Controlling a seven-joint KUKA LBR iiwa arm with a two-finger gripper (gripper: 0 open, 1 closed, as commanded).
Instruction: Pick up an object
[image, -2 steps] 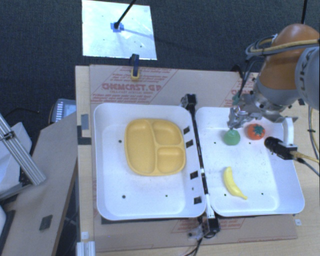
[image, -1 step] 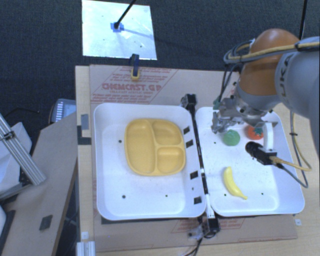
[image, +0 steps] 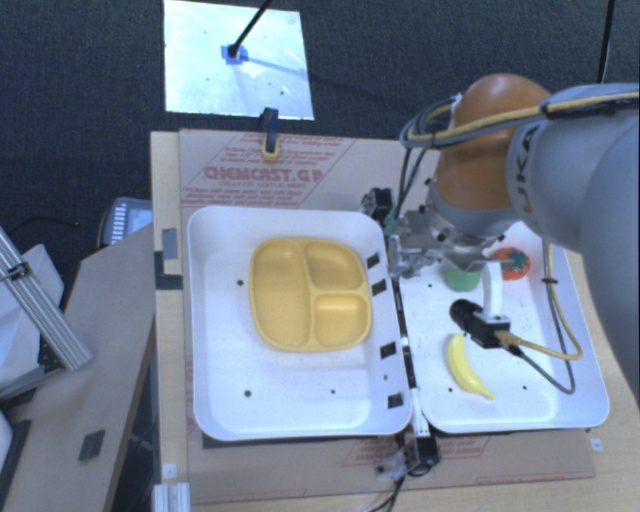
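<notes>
**While the grey arm hangs close by, a curved yellow banana lies free**

Smooth, plain yellow and tapering to a point, the banana lies right of the yellow three-compartment plate, in the neighbouring white bin. The jaws sit right of the plate too; whether they are apart or together I cannot tell.

Open bin floor around banana, apparently

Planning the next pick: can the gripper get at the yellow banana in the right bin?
Probably yes: the yellow banana lies uncovered in the white bin, with the gripper over that bin.
</notes>
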